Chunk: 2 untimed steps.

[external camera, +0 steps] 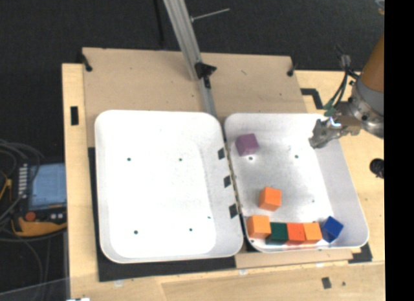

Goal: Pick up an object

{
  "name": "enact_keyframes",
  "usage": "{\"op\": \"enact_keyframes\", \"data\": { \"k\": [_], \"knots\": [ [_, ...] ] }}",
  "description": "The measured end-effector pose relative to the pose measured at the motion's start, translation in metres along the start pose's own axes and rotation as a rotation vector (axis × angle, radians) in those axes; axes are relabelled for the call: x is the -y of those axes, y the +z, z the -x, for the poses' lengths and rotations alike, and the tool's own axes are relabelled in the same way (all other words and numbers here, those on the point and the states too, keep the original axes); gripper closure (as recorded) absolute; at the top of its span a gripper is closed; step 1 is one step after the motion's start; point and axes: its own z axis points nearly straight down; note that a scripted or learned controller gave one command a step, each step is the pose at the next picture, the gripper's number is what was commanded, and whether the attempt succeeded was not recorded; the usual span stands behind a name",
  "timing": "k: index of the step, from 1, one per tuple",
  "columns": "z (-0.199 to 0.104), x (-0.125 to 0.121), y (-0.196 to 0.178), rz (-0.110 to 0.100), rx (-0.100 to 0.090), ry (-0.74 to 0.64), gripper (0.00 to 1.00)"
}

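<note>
The right bin (336, 170) holds several small blocks. A purple block (246, 144) lies near its back left corner, and an orange block (270, 197) sits alone in the middle. Along the front wall stand an orange block (259, 225), a dark green block (279, 232), two more orange blocks (303, 232) and a blue block (331, 228). My gripper (321, 134) hangs at the right bin's back right rim, well apart from every block, with nothing seen between its fingers. The arm comes in from the right edge.
The left bin (155, 183) sits beside the right one, with clips along the shared edge. A slanted metal rail (184, 31) rises behind the bins. Cables and a blue box (45, 186) lie left of the bench.
</note>
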Motion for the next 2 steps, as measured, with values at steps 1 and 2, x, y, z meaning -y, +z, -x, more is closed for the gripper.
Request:
{"op": "enact_keyframes", "data": {
  "k": [1,2],
  "knots": [
    [0.001,-0.001,-0.013,-0.005,-0.002,-0.002,1.0],
    [-0.054,-0.013,-0.016,-0.004,-0.002,-0.003,1.0]
  ]
}}
